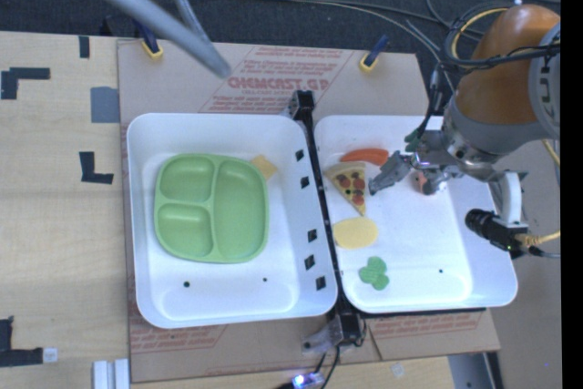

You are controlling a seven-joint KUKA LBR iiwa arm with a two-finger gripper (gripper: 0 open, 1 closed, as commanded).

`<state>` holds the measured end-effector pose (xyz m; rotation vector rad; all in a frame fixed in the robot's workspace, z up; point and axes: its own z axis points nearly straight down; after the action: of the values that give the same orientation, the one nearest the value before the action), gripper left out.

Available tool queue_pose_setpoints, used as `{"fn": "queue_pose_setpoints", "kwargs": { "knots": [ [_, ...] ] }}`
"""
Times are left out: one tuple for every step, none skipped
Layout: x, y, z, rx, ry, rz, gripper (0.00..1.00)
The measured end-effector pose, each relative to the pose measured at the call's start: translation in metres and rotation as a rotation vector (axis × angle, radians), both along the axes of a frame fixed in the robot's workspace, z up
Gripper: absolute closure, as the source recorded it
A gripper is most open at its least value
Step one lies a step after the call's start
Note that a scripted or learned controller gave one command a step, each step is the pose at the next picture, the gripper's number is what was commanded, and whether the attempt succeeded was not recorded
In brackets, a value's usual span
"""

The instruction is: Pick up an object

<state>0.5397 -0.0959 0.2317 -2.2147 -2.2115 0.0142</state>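
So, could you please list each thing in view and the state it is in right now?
Gripper: low over the right bin, holding nothing visible.
Pizza slice: flat in the right bin, near the divider.
Red piece: lying behind the pizza slice.
Yellow disc: flat, untouched.
Green piece: flat, untouched.
Green tray: upright in the left bin, compartments bare.
Yellow chip: beside the tray's corner.

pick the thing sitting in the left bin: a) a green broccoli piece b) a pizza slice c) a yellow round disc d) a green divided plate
d, since the green divided plate lies in the left bin, while the pizza slice, the yellow disc and the green broccoli piece all lie in the right bin.
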Motion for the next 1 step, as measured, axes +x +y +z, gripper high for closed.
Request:
{"fn": "queue_pose_setpoints", "kwargs": {
  "knots": [
    [0.0025,0.0001,0.0068,-0.001,-0.013,0.003,0.00]
  ]
}}
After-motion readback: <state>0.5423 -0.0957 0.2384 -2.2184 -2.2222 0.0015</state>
